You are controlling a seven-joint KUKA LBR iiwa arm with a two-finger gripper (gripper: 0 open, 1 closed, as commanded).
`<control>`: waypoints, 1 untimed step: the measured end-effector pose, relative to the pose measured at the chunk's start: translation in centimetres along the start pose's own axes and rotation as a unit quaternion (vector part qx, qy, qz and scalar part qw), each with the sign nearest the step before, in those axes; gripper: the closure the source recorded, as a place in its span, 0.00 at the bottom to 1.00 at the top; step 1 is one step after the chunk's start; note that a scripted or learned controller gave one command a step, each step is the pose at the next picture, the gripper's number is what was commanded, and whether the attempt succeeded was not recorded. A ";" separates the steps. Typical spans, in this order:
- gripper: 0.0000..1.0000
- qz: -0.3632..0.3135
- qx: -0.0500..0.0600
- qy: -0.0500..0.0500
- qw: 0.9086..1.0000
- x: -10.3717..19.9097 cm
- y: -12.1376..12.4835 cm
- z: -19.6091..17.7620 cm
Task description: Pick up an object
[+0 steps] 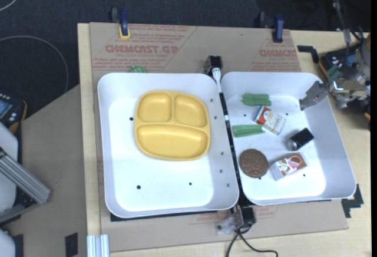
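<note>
The right bin (pixel 330 132) holds several small objects. A green pod-like piece (pixel 255 99) lies near its back, and a second green piece (pixel 247 130) lies by the bin's left wall. Between them sits a small white, blue and orange carton (pixel 269 119). A black and grey block (pixel 300 138) rests right of centre. At the front are a round brown cookie (pixel 254 162) and a red and white carton (pixel 288 165). My gripper (pixel 311 96) hovers at the bin's back right rim, apart from all of them, with nothing visibly in it.
The left bin (pixel 118 173) bears a yellow divided plate (pixel 172 125). Both bins sit on a brown board (pixel 94 73) held by blue clamps (pixel 123 21) at the back. Cables and black parts lie between the bins and at the front edge.
</note>
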State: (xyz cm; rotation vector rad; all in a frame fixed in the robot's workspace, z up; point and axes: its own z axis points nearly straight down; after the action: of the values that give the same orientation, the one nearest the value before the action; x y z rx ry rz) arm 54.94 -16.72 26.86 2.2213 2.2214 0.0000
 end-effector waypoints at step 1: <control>0.00 0.002 0.005 0.003 1.000 -5.7 -1.2 16.2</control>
State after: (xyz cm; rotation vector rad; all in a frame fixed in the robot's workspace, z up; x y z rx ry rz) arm 53.73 -22.40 10.70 2.2344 2.2261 -0.0043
